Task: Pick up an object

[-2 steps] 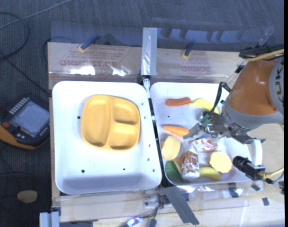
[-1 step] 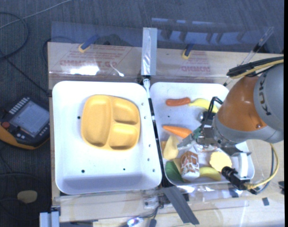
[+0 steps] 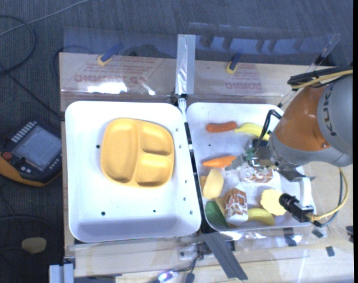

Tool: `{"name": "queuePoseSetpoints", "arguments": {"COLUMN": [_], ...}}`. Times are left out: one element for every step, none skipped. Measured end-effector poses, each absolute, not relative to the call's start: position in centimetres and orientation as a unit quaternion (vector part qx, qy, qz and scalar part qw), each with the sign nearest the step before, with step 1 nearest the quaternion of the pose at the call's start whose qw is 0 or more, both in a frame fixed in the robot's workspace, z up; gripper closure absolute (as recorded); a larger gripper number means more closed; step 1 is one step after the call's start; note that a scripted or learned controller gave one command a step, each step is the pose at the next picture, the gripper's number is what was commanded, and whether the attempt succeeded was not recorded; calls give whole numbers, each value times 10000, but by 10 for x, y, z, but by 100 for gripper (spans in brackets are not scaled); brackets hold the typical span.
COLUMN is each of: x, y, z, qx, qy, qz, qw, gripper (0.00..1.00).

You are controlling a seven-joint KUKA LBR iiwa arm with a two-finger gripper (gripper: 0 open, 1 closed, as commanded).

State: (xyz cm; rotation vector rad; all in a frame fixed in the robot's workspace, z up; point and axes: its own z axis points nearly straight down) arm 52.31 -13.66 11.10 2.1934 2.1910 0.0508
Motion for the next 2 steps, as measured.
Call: {"name": "queuePoseSetpoints", "arguments": {"x": [603,657], "y": [-123,-125], "z": [110,110], "qx": [7222,7177], "qy": [6912,6960], "qz": [120,-164], "qw": [234,-136], "gripper": [0,0]}}
